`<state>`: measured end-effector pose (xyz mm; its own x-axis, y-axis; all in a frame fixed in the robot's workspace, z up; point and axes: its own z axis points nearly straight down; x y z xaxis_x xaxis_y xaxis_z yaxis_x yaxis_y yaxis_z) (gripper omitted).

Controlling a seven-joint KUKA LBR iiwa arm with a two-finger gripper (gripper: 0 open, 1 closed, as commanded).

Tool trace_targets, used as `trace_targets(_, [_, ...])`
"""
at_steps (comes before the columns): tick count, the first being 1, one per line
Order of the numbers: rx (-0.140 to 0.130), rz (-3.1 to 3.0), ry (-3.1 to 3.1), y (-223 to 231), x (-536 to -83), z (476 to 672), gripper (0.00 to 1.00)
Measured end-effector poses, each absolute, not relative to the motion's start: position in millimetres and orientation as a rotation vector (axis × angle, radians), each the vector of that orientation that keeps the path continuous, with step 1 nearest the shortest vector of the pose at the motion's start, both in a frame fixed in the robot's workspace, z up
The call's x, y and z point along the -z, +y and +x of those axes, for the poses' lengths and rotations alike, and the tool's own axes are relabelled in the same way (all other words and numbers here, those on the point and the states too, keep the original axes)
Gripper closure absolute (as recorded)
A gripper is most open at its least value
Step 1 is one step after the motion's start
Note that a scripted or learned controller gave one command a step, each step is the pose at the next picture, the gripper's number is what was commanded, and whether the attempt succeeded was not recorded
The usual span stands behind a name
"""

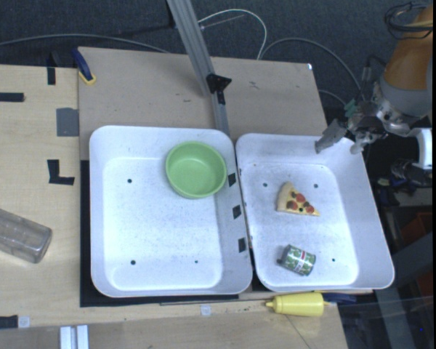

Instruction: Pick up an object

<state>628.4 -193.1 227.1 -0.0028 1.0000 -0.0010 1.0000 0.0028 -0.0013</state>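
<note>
Hovering over the right bin's [363,195] one-o'clock corner, the gripper [339,138] shows fingers apart, holding nothing; pizza slice [296,201] lies mid-bin, green can [297,259] at six o'clock, green bowl [196,169] in the left bin [109,217].

Two bins sit side by side on the surface [145,93] before me. In the left bin [112,267] a bowl [196,169] rests near the back edge. In the right bin [363,260] a pizza slice [296,201] lies mid-bin, with a can [297,259] in front of it. My gripper [339,138] hangs over that bin's back right corner. A bottle [299,305] lies just in front of the right bin.
</note>
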Motion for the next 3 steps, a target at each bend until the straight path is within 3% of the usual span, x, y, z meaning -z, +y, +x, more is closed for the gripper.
trace_targets(1, [-0.003, -2.218, -2.224, -193, -227, 628.4, 0.0])
trace_targets(3, [-0.009, -2.216, -2.218, -204, -122, 623.7, 0.0])
